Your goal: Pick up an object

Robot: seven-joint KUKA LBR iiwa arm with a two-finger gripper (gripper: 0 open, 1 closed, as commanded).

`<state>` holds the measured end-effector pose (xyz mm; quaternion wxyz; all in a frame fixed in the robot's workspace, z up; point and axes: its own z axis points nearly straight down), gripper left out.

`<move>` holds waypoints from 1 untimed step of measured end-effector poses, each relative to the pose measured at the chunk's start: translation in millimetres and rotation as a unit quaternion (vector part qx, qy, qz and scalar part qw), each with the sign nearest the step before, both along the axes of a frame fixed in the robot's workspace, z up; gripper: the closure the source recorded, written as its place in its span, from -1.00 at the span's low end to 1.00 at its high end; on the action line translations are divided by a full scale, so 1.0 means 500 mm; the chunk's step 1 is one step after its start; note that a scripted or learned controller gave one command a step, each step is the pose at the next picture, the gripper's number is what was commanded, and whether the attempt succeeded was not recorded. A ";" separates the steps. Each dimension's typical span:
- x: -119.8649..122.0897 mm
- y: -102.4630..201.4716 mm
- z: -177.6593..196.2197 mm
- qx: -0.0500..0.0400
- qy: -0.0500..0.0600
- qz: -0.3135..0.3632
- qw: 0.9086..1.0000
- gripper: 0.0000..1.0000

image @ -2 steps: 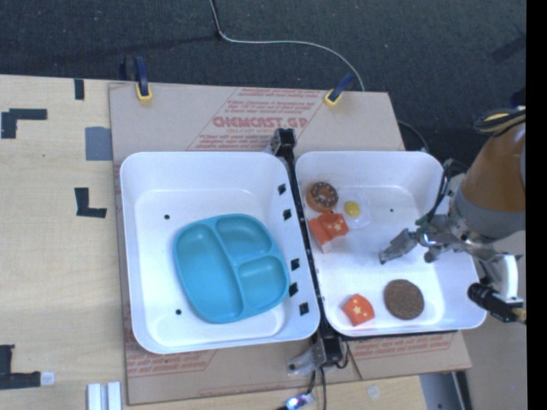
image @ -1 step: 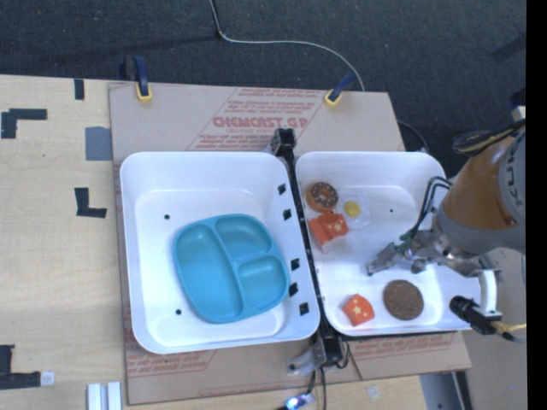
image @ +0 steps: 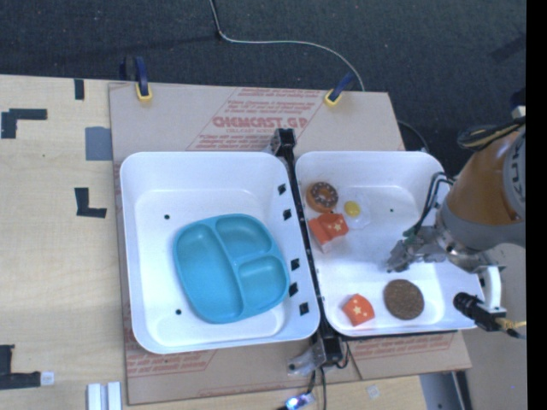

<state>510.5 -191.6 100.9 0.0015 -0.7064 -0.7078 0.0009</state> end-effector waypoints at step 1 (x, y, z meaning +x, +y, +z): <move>-0.001 0.000 0.126 -0.001 -0.004 0.000 1.000 1.00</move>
